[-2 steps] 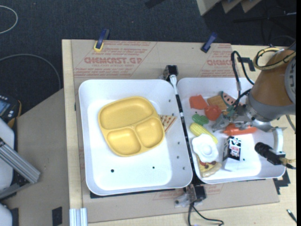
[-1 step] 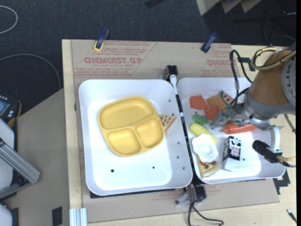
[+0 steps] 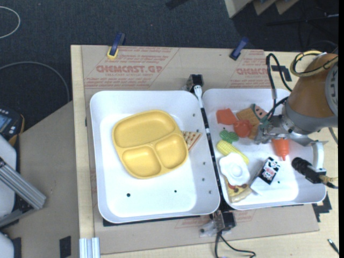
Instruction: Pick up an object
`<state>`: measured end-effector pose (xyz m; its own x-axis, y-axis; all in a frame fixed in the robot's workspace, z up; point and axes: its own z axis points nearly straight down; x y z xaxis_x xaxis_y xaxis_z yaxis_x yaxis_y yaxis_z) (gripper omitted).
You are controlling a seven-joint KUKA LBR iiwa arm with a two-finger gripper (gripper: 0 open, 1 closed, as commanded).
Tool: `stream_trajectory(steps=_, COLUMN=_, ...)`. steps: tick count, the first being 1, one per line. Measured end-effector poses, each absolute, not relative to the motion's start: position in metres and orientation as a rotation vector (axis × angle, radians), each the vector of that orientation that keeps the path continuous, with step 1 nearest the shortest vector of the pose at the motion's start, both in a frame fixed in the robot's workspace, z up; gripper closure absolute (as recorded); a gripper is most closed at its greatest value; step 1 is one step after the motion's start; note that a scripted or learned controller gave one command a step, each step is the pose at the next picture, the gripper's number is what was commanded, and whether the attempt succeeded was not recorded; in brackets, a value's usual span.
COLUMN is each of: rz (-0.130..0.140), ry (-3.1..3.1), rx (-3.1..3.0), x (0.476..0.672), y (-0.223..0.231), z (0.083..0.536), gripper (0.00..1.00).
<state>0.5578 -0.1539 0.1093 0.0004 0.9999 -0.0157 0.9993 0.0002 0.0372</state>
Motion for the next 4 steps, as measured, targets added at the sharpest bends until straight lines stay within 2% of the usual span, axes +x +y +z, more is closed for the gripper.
stream_trajectory(steps=1, rz=0.001, ry=2.222, rx=2.218, x=0.559, y=-0.144, z=0.164, gripper=1.0)
stream_trajectory(steps=2, rz=0.003, ry=2.22, rx=2.217, x=0.553, y=-0.137, z=0.212, gripper=1.0)
stream_trajectory(steps=3, rz=0.003, ry=2.221, rx=2.217, x=0.554, y=-0.137, z=0.225, gripper=1.0)
stream_trajectory(steps=4, rz=0.0, ry=2.229, rx=2.218, x=0.559, y=-0.081, z=0.216, gripper=1.0)
